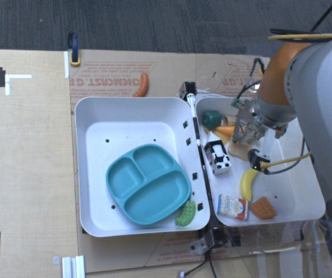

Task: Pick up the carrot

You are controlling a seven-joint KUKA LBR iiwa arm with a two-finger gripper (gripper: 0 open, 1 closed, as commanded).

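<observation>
The carrot (224, 130) is a small orange piece lying near the far left of the right bin (296, 210), just below a dark green vegetable (212, 119). My gripper (245, 135) is lowered into that bin right beside the carrot's right end, and its body hides that end. Whether it touches the carrot is not visible.
The right bin also holds a black-and-white block (218, 156), a banana (247, 183), a small carton (233, 207) and an orange cracker-like piece (262, 208). In the left bin (90, 155) lie a blue divided plate (148, 183) and a green pickle (185, 213). A sausage (141, 84) rests behind the bins.
</observation>
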